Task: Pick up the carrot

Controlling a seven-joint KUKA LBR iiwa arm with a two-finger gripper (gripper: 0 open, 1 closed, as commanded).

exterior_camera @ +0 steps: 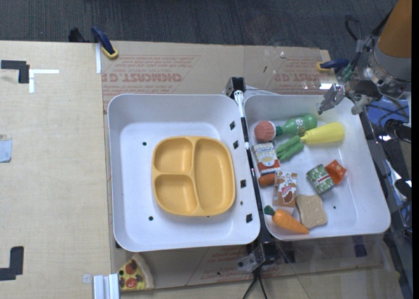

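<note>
Only legible print: red lettering on the cardboard sheet [171, 75] under the bins, upside down from this camera. It looks like "CHEMCAST GP", though I'm not sure of the first word. Same red print repeats on the sheet's right part [294, 76], too washed out to read. Small cartons [265, 156] in the right bin [366, 180] carry graphics, unreadable.

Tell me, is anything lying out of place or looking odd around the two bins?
Yes: a toy pizza slice lies outside the bins, on the cardboard by the left white bin's near corner, while the other toy foods are crowded in the right white bin.
</note>
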